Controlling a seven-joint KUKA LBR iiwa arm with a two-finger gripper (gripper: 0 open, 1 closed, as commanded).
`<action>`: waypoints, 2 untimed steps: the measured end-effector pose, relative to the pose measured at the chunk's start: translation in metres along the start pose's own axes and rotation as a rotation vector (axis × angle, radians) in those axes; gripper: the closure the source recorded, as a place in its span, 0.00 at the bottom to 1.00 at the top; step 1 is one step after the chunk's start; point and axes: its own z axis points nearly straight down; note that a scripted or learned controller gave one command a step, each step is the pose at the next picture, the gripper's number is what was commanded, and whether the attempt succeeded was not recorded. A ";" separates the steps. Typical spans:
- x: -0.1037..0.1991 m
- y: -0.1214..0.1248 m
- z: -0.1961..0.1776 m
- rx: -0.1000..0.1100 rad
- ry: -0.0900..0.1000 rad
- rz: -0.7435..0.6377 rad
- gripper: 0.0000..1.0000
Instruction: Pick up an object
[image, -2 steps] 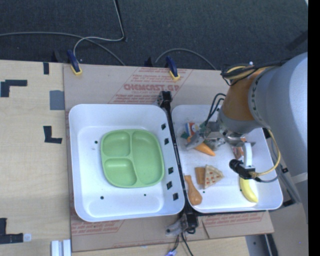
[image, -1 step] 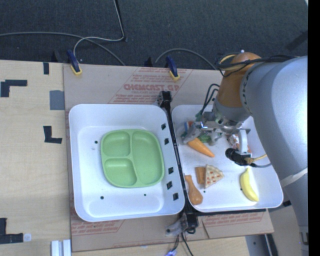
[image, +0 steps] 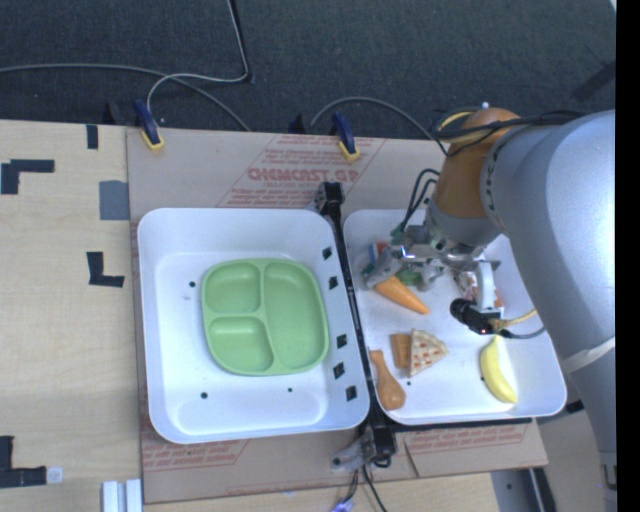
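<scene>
Gripper (image: 418, 262) poised over the right bin (image: 545, 400), carrot (image: 401, 293) just below it (long axis slanting down-right); finger state cannot be told.

From my remote station I log a light wooden bench (image: 60, 330) carrying black tape marks on its left part. A brown cardboard sheet (image: 290, 175) with red print lies flat on the bench, held at its far edge by two blue-and-yellow clamps (image: 150, 130). Two shallow white bins rest on the cardboard, side by side and touching along a black-clipped seam: the left bin (image: 165, 260) and the right bin (image: 535, 385). Thin cables (image: 200, 78) trail over the dark floor beyond the bench.
</scene>
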 end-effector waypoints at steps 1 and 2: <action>0.002 -0.006 -0.001 -0.021 0.000 -0.005 0.00; 0.004 -0.003 -0.012 -0.038 0.000 -0.009 1.00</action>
